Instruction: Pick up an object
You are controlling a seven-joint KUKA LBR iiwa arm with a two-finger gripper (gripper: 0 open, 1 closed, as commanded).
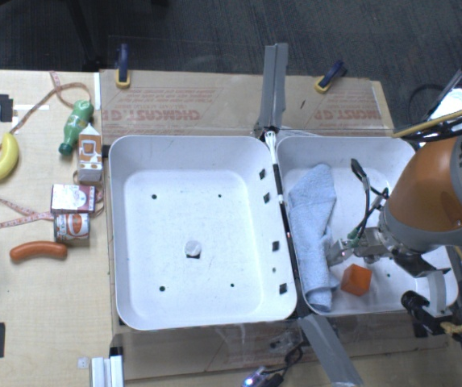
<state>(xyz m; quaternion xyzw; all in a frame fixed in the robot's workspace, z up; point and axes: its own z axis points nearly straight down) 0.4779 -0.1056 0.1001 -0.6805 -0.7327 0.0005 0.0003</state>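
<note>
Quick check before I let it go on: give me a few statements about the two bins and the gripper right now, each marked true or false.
1. A light blue towel lies in the right bin. True.
2. The orange block sits in the left bin. False: it is in the right bin, just right of the towel's lower end.
3. The left bin holds a small pale round thing near its middle. True.
4. The gripper is over the left bin. False: it is over the right bin, beside the towel and just above the orange block.
5. The banana lies inside a bin. False: it lies on the bench to the left of both bins.
</note>
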